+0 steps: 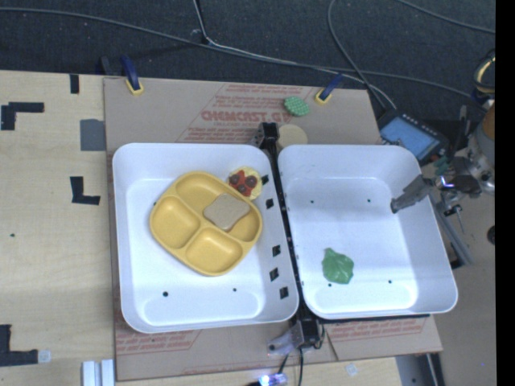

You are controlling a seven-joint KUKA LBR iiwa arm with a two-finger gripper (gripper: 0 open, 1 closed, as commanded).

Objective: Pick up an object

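Leftward, yellow tray holds toast; right bin: green lump; pincer state unclear.

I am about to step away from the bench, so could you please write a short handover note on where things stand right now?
Hand: at the right rim of the right bin, above the bin floor, with nothing visibly between its fingers.
Things: a green leafy toy lies on the right bin's floor, toward the near side, apart from the hand. In the left bin sits a yellow divided plate with a tan slice on it and a small red piece at its far edge.
Done: no pick yet.
Left: choose an object, likely the green toy as the nearest, descend, grasp and lift.
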